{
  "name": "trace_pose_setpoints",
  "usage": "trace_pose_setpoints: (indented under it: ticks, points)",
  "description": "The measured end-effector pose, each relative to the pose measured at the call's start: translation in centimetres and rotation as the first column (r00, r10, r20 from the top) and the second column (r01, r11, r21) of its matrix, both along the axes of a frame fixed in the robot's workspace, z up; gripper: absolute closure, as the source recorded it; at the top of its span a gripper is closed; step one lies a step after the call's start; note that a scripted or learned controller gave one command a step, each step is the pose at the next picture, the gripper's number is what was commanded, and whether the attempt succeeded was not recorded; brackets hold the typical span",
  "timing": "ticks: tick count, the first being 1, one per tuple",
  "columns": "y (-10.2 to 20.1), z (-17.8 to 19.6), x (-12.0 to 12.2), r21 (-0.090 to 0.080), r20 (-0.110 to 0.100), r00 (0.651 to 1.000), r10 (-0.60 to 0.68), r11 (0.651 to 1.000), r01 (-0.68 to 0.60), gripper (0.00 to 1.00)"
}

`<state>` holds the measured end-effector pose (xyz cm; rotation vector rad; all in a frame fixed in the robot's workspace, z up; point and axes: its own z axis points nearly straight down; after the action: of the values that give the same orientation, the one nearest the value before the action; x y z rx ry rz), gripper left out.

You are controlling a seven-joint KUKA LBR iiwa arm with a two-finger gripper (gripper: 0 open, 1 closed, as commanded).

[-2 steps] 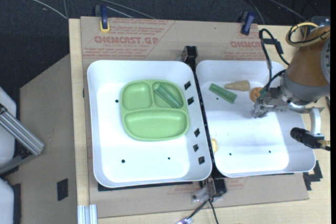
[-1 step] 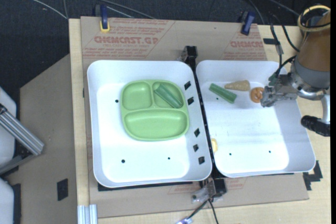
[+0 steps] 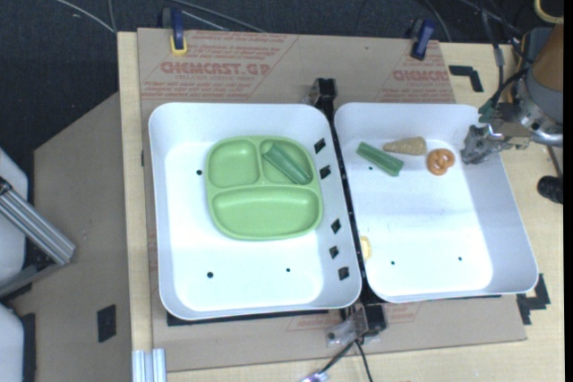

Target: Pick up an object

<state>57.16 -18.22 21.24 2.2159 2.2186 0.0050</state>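
In the right bin (image 3: 448,268), near its far side, lie a green stick-shaped piece (image 3: 380,159), a tan cone-shaped piece (image 3: 406,146) and a small orange ring (image 3: 440,161). My gripper (image 3: 475,146) sits at the bin's right rim, just right of the orange ring and apart from it. The left bin (image 3: 242,277) bears a green divided plate (image 3: 260,192), and a green piece (image 3: 287,162) rests in the plate's upper right compartment.
A black divider (image 3: 336,192) with clips runs between the two bins. Blue clamps (image 3: 179,29) (image 3: 421,37) hold the cardboard sheet at the far edge. Cables trail over the dark floor beyond the bench.
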Motion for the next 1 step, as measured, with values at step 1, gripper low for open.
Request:
trace_pose_setpoints:
  ticks: [1]
  points:
    - [-0.01, 3.81, 0.10, 0.001, -0.002, 1.000, 0.000, 1.000, 0.000, 1.00]
